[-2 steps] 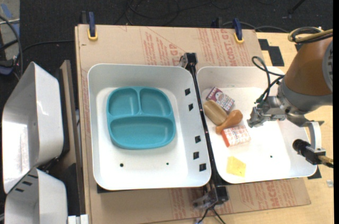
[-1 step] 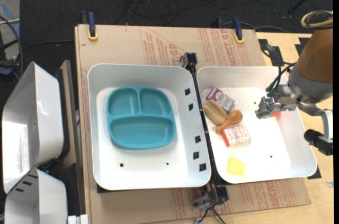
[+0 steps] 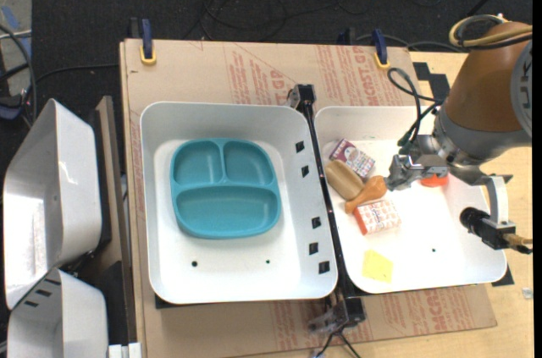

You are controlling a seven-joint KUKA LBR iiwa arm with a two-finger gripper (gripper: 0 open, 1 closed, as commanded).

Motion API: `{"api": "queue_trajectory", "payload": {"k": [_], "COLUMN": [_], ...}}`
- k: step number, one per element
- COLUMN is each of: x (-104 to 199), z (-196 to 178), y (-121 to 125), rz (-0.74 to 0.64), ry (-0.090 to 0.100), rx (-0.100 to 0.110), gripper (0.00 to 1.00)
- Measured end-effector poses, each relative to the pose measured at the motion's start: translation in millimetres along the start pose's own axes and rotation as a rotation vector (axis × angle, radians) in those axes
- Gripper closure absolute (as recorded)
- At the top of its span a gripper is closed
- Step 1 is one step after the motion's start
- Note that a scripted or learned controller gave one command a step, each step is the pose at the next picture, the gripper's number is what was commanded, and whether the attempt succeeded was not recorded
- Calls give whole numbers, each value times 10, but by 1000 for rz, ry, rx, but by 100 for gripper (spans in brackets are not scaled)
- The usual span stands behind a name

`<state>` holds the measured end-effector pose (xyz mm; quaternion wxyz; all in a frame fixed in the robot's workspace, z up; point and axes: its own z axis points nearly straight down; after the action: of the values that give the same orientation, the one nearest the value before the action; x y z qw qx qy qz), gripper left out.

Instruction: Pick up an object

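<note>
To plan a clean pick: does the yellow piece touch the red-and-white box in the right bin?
Apart. The camera view shows bare white bin floor between the yellow piece and the box, which lies above it.

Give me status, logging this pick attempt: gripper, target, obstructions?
Gripper low in right bin, fingers unclear. Orange piece beside it, not seen held. Tan piece, red carton crowd close.

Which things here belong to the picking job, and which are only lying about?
Job:
gripper
orange carrot-shaped toy
tan bread-shaped toy
red-and-white carton
purple-and-white packet
flat yellow piece

Lying about:
teal divided plastic tray
</note>
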<state>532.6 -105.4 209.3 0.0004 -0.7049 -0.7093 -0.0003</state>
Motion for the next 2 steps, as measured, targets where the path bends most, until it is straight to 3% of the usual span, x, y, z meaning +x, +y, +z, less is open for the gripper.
{"api": "queue_trajectory", "payload": {"k": [2], "x": [1117], "z": [-162], "y": [124], "rz": [-3], "ry": [1], "rx": [-1], "gripper": [100]}}
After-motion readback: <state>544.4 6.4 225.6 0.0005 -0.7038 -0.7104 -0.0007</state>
